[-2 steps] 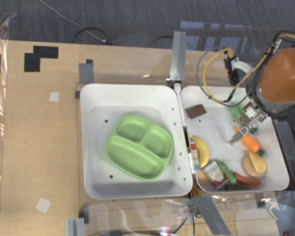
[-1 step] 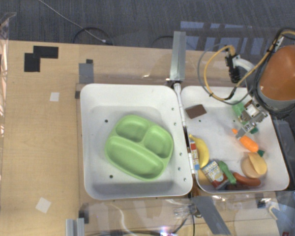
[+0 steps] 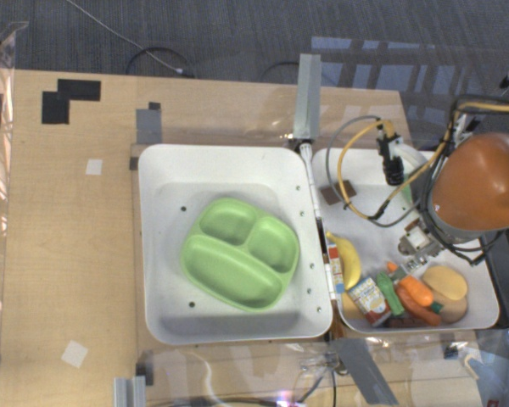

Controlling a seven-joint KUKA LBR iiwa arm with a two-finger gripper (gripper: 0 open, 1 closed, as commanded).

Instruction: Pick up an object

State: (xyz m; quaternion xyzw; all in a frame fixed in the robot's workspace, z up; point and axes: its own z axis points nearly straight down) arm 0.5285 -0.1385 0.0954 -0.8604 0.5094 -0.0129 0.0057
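The gripper (image 3: 417, 246) hangs low in the right bin (image 3: 356, 164), under the arm's orange band (image 3: 479, 182), at the bin's right side. Only a small metallic part of it shows below the wrist, so I cannot tell how it is set or whether it touches anything. It sits just above the cluster of objects at the bin's front right corner, nearest the bun (image 3: 446, 285) and the carrot (image 3: 416, 291).

That cluster fills the front edge of the right bin: a banana (image 3: 349, 261) lies along the left wall, a small carton (image 3: 369, 298) just right of it, then a green piece (image 3: 391, 298), the carrot and a red piece (image 3: 420, 313) under it, and the tan bun at the far right. They lie close together, some touching.

Yellow and black cables (image 3: 356, 172) loop over the back half of the right bin.

The left bin (image 3: 165, 227) carries a green divided plate (image 3: 240, 253), lying tilted near its middle.

Both bins sit side by side on the bench (image 3: 68, 253).
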